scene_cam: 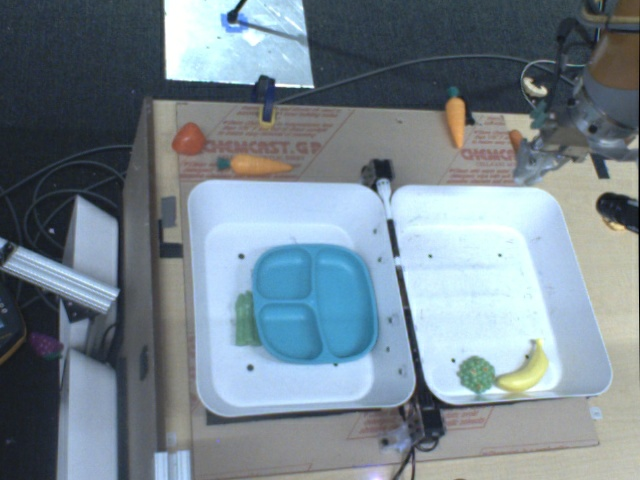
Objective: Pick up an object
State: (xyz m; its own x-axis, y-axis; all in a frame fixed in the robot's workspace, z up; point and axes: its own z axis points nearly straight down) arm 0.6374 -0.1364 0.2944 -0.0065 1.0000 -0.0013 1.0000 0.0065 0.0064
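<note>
A yellow banana (526,370) and a green broccoli piece (476,373) lie in the front right corner of the right bin (480,268). In the left bin (215,268) a blue divided plate (314,302) rests, with a green item (245,319) against its left side. The arm comes in at the top right, and its gripper (535,165) hangs over the bench just beyond the right bin's back right corner, far from the banana and broccoli. Nothing is seen held in it.
On the cardboard behind the bins lie an orange carrot (258,165), a red tomato-like piece (188,139), a second carrot (456,120) and a small orange piece (516,141) near the gripper. A clamp (380,174) sits between the bins' back corners. Cables run along the left.
</note>
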